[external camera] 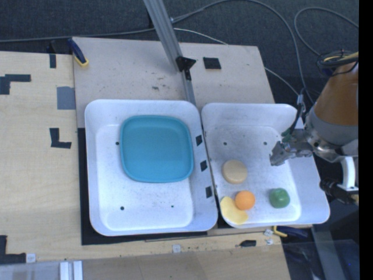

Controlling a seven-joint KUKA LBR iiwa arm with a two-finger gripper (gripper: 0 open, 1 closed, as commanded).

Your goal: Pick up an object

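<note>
Overhead, jaws (278, 156) state unclear, nothing visibly held; round tan disc (235, 171), glossy orange ball (245, 200) below.

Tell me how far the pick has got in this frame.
Nothing looks picked yet. The tan disc, orange ball, green object and yellow piece all lie on the floor of the right bin, and the blue plate sits in the left bin. The gripper hangs over the right bin, above and right of the disc, with nothing visibly in it. Descent, grasp and lift all remain.

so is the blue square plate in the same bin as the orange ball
No, the blue square plate lies in the left bin; the small orange ball sits in the right bin.
</note>
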